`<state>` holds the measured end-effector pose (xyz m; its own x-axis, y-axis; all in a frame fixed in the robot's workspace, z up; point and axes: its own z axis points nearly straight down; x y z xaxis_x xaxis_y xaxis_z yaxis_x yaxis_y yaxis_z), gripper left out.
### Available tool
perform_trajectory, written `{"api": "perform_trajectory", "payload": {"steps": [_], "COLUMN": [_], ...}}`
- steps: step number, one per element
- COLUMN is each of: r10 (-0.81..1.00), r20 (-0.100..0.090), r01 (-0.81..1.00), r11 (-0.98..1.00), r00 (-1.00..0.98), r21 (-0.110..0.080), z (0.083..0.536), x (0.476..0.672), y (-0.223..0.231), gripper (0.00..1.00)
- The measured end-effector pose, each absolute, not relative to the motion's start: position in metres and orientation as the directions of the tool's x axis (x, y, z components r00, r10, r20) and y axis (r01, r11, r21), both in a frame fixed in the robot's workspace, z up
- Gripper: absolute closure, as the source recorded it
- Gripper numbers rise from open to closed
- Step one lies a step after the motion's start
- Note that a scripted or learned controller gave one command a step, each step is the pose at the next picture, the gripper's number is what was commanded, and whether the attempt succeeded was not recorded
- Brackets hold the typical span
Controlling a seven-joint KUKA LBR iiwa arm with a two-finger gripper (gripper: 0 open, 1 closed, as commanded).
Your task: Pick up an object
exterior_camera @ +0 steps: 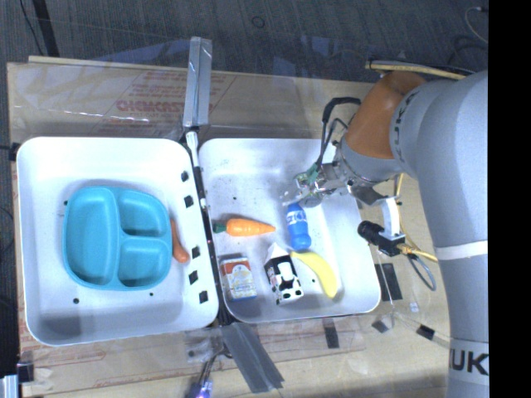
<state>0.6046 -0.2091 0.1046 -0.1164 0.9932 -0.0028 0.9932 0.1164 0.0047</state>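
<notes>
Plate (116,237) in left bin (50,305); carrot (246,228), bottle (297,227), banana (320,272) (right bin (249,160)).

Bench (99,89) in front of me, wooden top under clear sheeting, is carrying two shallow white bins lying side by side: left bin (33,222), right bin (249,156), rims touching.

Thick grey arm (444,181), orange band (373,127) above wrist, black cables, white ring, partial black "UK" lettering
</notes>
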Motion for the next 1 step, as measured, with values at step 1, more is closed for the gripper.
{"api": "perform_trajectory", "payload": {"steps": [1], "r10": [0.992], "r20": [0.000], "r01": [0.992], "r11": [0.130], "r00": [-0.130], "r21": [0.000], "z": [0.2582], "x": [0.5913], "y": [-0.1423], "gripper": [1.00]}}
